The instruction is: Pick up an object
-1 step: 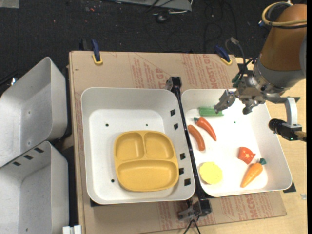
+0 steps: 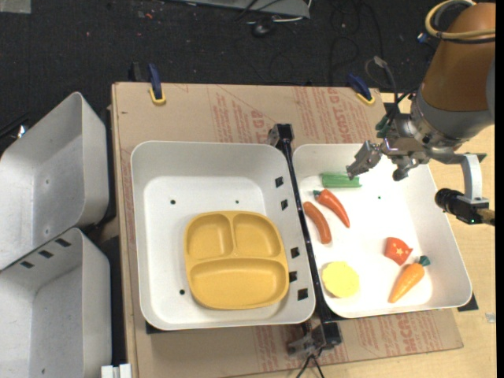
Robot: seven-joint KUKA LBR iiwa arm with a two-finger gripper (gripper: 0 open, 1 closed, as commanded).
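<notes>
Nearest the camera, along the front of the right bin, lie a yellow round piece and, to its right, an orange carrot with a green tip, tilted toward the bin's front corner. Just behind the carrot sits a small red pepper. In the left bin a yellow divided plate rests flat, near the front wall. Further back in the right bin, close to the divider between the bins, an orange sausage-shaped piece and a red chili lie side by side, both slanted. Behind them a flat green piece lies near the bin's back wall. The tool hangs over the back of the right bin, just beside and above the green piece; its fingers appear spread apart, with nothing seen between them. The tabletop runs on behind both bins.
</notes>
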